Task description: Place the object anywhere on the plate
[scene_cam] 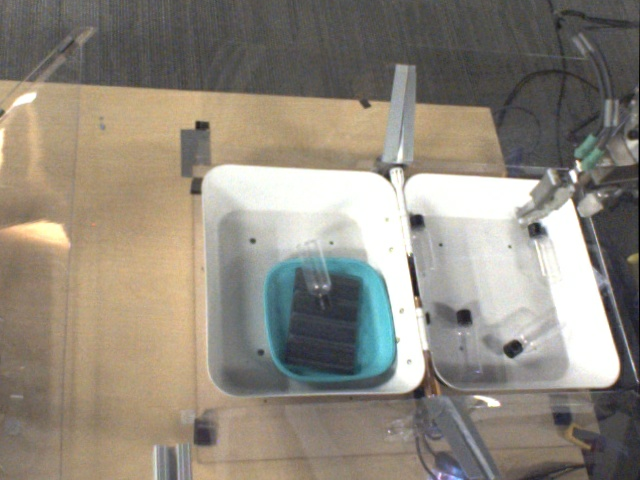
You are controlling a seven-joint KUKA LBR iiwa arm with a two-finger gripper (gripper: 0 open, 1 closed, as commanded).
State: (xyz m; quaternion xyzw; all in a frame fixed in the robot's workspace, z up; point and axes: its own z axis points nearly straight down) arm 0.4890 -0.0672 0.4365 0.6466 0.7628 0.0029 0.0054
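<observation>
A teal square plate (pixel 378 313) sits in the left white bin (pixel 230 268), toward its front. On the plate lies a dark grey ribbed block (pixel 325 330). A clear vial (pixel 316 270) rests across the block's far end and the plate's rim. My gripper (pixel 541 200) hangs over the far right corner of the right bin (pixel 480 203), well away from the plate. Just below it lies a clear vial with a black cap (pixel 543 251). Nothing shows in the gripper.
More clear, black-capped vials lie in the right bin: one by its left wall (pixel 417 236), one near the front middle (pixel 463 330), one at the front right (pixel 527 335). A grey metal post (pixel 400 118) stands behind the divider between the bins.
</observation>
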